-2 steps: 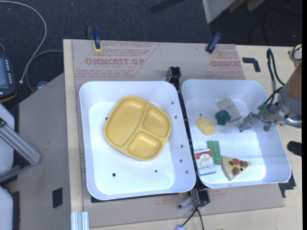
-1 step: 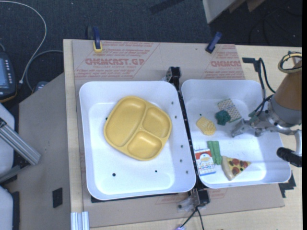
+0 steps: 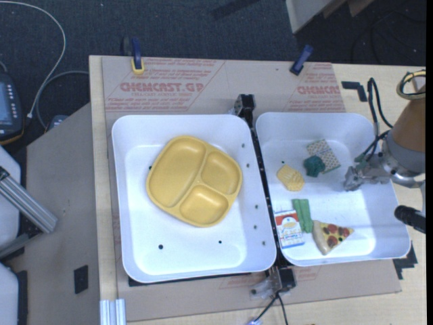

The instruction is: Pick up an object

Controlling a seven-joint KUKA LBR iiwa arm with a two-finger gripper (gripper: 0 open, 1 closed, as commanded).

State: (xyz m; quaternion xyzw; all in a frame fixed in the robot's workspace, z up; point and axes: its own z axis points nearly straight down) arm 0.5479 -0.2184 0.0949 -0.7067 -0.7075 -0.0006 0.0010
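Note:
The right bin (image 3: 379, 246) holds several small items: a yellow corn-like piece (image 3: 291, 177), a dark teal lump (image 3: 314, 165) beside a grey patterned square (image 3: 324, 153), a green stick (image 3: 302, 214), a red-and-white carton (image 3: 289, 228) and a pizza slice (image 3: 331, 235). My gripper (image 3: 354, 179) hangs low over the right side of this bin, to the right of the teal lump. Nothing shows between its fingers.
The left bin (image 3: 135, 242) carries a yellow divided plate (image 3: 194, 180). Black clips join the bins at the far (image 3: 244, 104) and near (image 3: 284, 276) ends. Cables (image 3: 372, 97) run along the right bin's far right corner. A blue clamp (image 3: 301, 59) grips the board's back edge.

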